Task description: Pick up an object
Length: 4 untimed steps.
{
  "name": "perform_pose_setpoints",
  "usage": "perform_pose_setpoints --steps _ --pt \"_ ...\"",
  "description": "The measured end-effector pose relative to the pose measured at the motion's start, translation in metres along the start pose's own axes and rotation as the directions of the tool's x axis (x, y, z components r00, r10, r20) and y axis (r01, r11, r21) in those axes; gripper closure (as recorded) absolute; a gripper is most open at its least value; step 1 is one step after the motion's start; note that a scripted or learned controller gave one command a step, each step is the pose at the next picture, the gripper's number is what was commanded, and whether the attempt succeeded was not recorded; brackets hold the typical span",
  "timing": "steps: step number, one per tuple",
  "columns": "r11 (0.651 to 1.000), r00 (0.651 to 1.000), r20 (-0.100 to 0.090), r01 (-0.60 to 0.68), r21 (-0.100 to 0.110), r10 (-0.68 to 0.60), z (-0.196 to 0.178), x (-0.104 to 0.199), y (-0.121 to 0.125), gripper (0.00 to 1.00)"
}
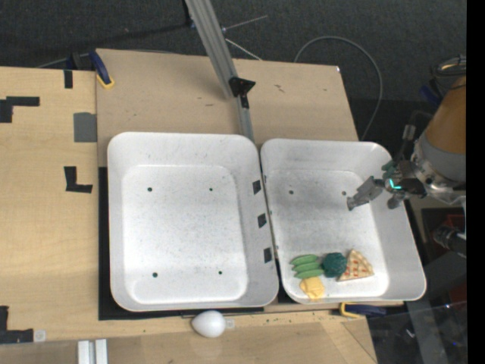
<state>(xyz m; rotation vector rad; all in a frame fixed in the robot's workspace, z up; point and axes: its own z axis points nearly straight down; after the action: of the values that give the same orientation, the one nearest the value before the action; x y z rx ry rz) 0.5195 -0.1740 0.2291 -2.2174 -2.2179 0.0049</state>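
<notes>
Item: my gripper (362, 197), reaching in from the right side over the right bin (318, 165), above the bin's right edge, roughly midway along it. One dark finger (364, 192) points toward the bin's middle; whether I am spread wide or closed narrow I cannot tell. Nothing shows between my fingers.

Item: a cluster of small objects at the near edge of the right bin, toward its near right corner, well apart from me.
- green leafy piece (305, 264), leftmost, with a small yellow piece (312, 287) just beside it, closest to the near rim.
- dark teal round piece (333, 263), in the middle, touching its neighbours.
- tan wedge (355, 267) with a red trim, rightmost.

Item: left bin (182, 218), alongside the right one, edges meeting.

Item: white egg-shaped object (208, 324), on the bench just outside the left bin's near edge.

Item: grey metal bar (216, 40), slanting down from the far side toward the seam between the bins.
</notes>
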Motion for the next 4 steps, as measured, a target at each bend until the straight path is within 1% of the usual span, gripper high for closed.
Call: perform_pose_setpoints --steps 1,2,3,4 --pt "1.000 1.000 0.001 0.002 -0.005 -0.002 -0.003 0.000 0.001 0.00" --pt "1.000 1.000 0.001 0.001 0.000 -0.001 0.041 -0.001 0.001 0.00" --pt "1.000 1.000 0.000 0.001 0.001 -0.001 0.095 0.010 0.003 0.00" --pt "1.000 1.000 0.003 0.001 -0.005 -0.001 0.141 0.010 0.003 0.00"
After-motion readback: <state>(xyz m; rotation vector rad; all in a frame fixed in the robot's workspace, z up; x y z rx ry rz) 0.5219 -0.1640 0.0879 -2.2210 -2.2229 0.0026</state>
